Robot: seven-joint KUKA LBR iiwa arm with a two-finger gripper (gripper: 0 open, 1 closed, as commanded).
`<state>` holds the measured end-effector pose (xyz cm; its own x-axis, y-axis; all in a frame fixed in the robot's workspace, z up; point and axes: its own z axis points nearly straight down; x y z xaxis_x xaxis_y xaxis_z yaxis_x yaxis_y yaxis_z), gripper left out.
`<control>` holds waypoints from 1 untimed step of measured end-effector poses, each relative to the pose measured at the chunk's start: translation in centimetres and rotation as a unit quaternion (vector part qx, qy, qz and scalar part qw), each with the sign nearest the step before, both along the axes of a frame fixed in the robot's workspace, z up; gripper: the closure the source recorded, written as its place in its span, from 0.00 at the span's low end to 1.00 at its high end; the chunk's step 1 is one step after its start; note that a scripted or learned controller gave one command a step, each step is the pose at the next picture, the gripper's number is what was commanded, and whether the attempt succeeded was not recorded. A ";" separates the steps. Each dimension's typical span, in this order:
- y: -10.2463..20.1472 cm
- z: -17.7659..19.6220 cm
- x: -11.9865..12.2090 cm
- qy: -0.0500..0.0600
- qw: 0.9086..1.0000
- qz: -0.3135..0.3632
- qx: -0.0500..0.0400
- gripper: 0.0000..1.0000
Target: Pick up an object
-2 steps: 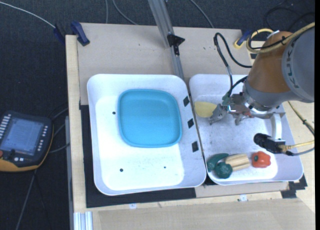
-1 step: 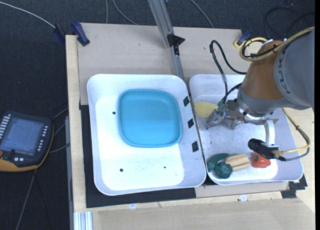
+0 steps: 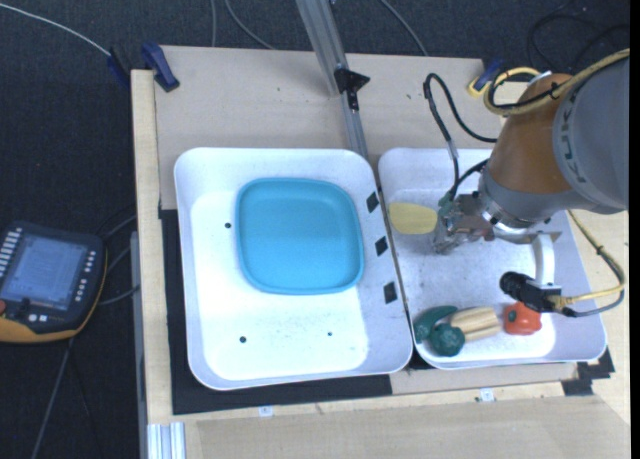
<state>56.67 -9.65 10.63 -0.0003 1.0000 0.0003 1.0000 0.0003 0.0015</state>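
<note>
Tool (image 3: 447, 234), finger state unclear, low in right bin (image 3: 570, 347) beside smooth pale-yellow rounded piece (image 3: 411, 217); square blue plate (image 3: 298, 235) in left bin (image 3: 200, 277).

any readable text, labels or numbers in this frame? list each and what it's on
None can be read.
Pendant on the floor at left: lit screen and key rows, too small and blurred to read.
Plate, bins, tool and arm: no lettering to be seen.
</note>
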 end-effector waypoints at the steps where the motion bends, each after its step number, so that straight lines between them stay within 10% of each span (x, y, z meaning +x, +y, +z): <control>1: -0.7 5.6 0.7 -0.002 1.000 0.000 0.000 1.00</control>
<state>57.41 -10.37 16.27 -0.0001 1.0000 -0.0006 1.0000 0.0001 0.0049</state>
